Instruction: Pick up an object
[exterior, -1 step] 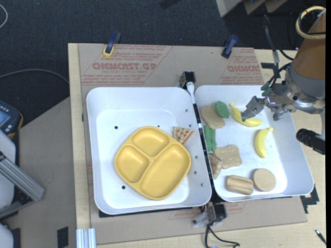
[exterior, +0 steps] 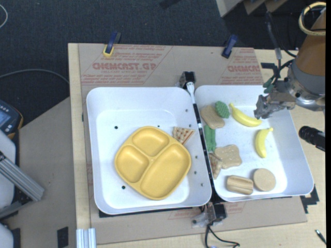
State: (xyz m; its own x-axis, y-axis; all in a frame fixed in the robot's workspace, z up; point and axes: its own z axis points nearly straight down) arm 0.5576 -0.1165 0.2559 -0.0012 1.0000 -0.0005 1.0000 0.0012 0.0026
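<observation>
Two bananas sit nearest the gripper [exterior: 262,110]: upper banana [exterior: 245,117] just left of its tip, lower banana [exterior: 262,141] just below; can't tell its opening, nothing visibly held. Both look like light, rigid, smooth plastic, likely slippery, so I'd pinch across the mid-curve. Farther off: round biscuit [exterior: 264,179], bread slice [exterior: 228,156].

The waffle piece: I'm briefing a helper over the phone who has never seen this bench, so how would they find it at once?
Start at the left bin, the one holding the yellow divided plate. Look at the plate's upper right edge, next to the divider between the bins. There lies the waffle piece, a small tan wedge with a grid pattern; every other food item lies in the right bin.
</observation>
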